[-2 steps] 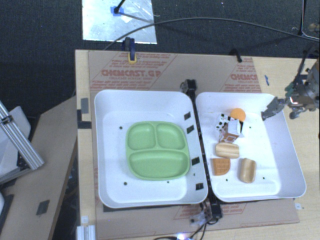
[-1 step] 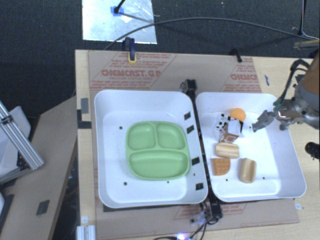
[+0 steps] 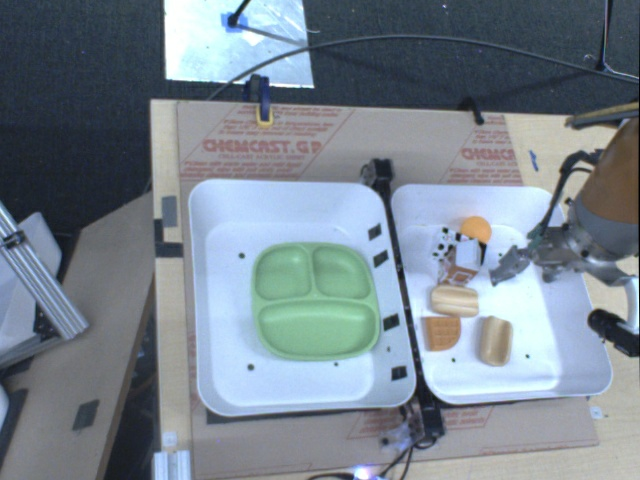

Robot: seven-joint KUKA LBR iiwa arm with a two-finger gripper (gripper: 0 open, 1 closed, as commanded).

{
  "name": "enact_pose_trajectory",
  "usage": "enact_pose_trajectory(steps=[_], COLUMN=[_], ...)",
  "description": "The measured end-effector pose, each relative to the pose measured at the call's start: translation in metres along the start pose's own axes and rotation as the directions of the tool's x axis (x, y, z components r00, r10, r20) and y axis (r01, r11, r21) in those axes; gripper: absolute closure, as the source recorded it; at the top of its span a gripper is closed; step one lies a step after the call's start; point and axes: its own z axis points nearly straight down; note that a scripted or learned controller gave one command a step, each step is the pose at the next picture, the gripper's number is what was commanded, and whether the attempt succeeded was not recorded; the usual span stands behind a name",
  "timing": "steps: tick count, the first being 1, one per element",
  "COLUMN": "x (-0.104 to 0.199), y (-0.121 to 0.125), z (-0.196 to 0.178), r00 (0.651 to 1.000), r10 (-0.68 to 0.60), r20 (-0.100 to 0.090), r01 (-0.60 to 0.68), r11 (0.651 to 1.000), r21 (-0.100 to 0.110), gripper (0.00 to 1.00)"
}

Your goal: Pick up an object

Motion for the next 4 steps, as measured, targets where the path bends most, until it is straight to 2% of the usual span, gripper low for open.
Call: enact_pose_trajectory(steps=[1, 2, 3, 4], x=[-0.001, -0.002, -0.004, -0.010], y=[0.001, 0.002, 0.003, 0.013], z=[0.042, 0.029, -0.015, -0.073], r00=[1.000, 1.000, 1.000, 1.000], r10=[0.000, 0.000, -0.004, -0.004], r20=[0.000, 0.003, 0.003, 0.004], r01=[0.000, 0.000, 0.004, 0.004], r11=[1.000, 1.000, 1.000, 1.000], r21=[-0.001, -0.007, -0.009, -0.012], gripper=[0.00, 1.00, 1.00, 1.00])
